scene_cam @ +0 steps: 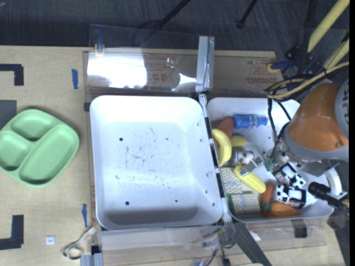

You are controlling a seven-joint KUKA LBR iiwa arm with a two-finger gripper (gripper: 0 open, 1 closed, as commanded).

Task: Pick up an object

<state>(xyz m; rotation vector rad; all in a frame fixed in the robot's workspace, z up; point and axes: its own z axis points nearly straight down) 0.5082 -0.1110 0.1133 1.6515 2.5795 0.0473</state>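
Clutter is the whole problem here; I see every candidate packed into the right bin (pixel 310 219), while the left bin (pixel 147 148) beside it offers only a scuffed white floor. The arm (pixel 316 123), its orange band bulking large over the right bin's far side, hangs low over that pile, and the tool (pixel 284 173) sits among black-and-white hardware just right of the toys; I cannot tell whether it stands apart or together, and I see nothing gripped in it.

For a clean pick I would choose a piece with free flanks; the yellow banana (pixel 222 146) lies against the bin's left wall, curved and smooth, so a grasp should cross its narrow width rather than run along the curve; the blue bottle (pixel 250 121) lies on its side toward the back, round and likely to roll, so I would straddle its middle. The corn cob (pixel 249 180) slants across the heap, ridged and slim, probably the easiest hold; the orange carrot-like piece (pixel 277 204) near the front rests close under the tool, tapered and glossy, apt to squirt out if pinched near the tip. I would descend straight, close slowly, and lift a little before travelling.

Off to the left on the pale wooden desk (pixel 44 71) rests a green divided plate (pixel 36 147), matte plastic with three wells.
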